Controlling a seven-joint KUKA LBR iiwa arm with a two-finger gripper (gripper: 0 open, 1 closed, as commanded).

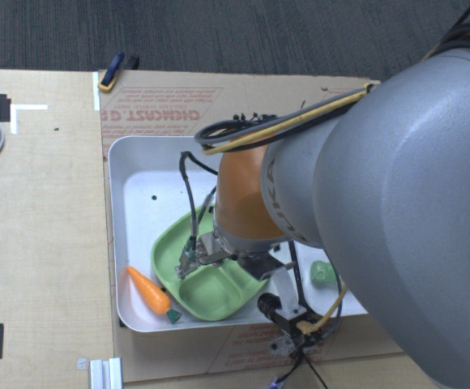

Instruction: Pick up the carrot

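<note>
While the arm's bulk covers much of the white bin (130,217), the gripper (193,259) sits over a green bowl (215,294); its opening cannot be told. Bench: pale wood, cardboard sheet (162,108), dark floor beyond. Carrot (148,289): lower-left of gripper, long axis diagonal, green tip toward lower right.

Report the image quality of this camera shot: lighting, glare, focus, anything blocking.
Camera view: even, soft lighting; the carrot and green dish look sharp; a broad pale sheen lies on the arm, which looms large and blocks much of the white bin; faint shadow beneath the wrist.
</note>
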